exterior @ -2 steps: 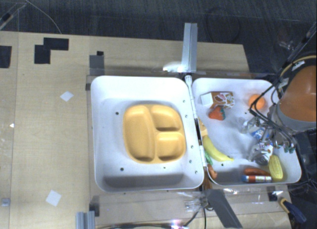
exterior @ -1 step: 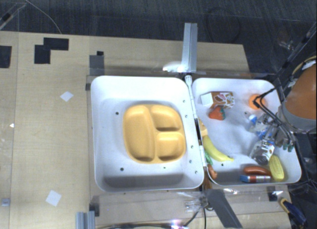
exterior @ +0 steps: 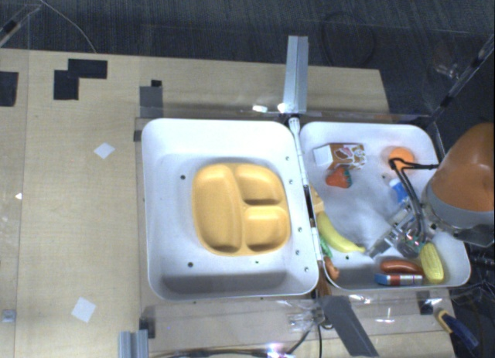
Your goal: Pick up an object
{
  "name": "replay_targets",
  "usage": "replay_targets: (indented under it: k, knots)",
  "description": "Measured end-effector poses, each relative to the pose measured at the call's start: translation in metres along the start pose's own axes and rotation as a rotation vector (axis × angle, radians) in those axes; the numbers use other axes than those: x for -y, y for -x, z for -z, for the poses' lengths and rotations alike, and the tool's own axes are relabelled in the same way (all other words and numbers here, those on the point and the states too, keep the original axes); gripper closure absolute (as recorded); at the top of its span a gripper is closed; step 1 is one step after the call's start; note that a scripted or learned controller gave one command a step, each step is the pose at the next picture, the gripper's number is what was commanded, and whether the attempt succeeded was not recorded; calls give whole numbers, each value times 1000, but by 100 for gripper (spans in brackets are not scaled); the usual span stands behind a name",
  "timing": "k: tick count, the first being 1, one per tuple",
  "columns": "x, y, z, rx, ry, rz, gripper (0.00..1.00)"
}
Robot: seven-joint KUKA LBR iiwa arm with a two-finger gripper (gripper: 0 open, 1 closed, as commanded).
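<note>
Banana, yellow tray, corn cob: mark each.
banana (exterior: 337, 235), camera view, mid curve.
yellow tray (exterior: 238, 208), camera view, centre divider.
corn cob (exterior: 431, 262), camera view, middle of cob.

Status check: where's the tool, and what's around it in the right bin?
Tool low in right bin, nothing seen gripped. Banana to its left, corn cob and red marker beside it. Yellow tray in left bin.

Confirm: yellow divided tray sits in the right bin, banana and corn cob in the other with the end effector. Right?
Not quite. The camera view shows the yellow divided tray in the left bin, not the right. The banana and corn cob lie in the right bin, where the end effector is, as you said.
</note>
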State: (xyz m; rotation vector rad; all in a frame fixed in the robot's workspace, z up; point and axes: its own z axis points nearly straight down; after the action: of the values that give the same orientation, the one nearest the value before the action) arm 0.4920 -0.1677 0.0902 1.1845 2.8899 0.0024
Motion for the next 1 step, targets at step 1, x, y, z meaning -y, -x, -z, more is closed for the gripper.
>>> replay_targets:
  k: [1]
  knots:
    - [25,26,-1,-4,1,-410,0]
